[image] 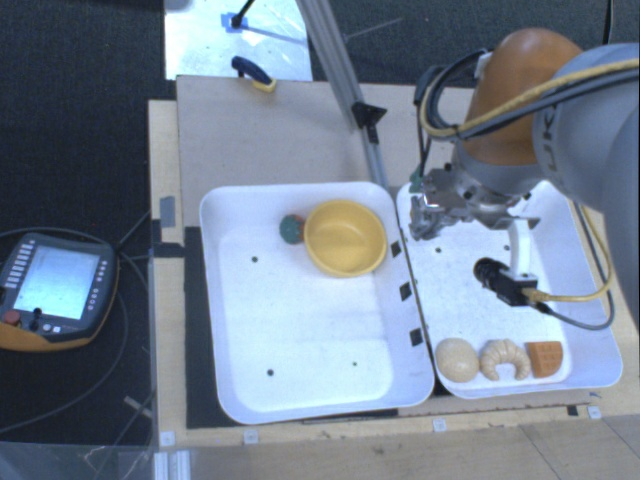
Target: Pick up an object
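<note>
A round yellow bowl (pixel 345 237), shallow and glossy, sat upright at the back of the left bin (pixel 300 368), a small dark green ball (pixel 291 229) touching its left side. The gripper (pixel 425 216) hung over the right bin's (pixel 590 268) back left corner; its state could not be told. A pale bun (pixel 456 359), croissant (pixel 505 359) and orange block (pixel 545 358) lined that bin's front.

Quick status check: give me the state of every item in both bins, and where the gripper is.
Yellow bowl: upright, left bin, far side.
Green ball: resting against the bowl's left side.
Bread roll: right bin, near edge.
Croissant: beside the roll.
Orange block: beside the croissant.
Gripper: over the right bin's far-left corner.
</note>
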You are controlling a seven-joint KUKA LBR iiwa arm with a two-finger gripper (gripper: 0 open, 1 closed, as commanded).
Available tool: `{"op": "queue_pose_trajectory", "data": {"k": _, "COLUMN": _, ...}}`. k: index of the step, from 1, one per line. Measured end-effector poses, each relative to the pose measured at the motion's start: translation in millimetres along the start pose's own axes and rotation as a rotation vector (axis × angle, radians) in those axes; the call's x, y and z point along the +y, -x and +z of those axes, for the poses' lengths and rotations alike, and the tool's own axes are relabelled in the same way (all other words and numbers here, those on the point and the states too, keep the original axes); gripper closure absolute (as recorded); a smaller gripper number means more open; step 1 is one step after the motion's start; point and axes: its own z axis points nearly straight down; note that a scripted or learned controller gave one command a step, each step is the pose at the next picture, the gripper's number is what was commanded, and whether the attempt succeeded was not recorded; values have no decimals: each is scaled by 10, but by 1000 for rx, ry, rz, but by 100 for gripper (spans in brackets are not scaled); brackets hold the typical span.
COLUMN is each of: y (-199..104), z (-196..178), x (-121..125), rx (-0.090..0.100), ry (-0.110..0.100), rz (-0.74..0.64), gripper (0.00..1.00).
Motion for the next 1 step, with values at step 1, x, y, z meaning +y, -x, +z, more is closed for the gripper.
{"op": "queue_pose_trajectory", "data": {"k": 1, "y": -503, "z": 109, "x": 86, "rx": 0, "ry": -1, "rz": 0, "gripper": 100}}
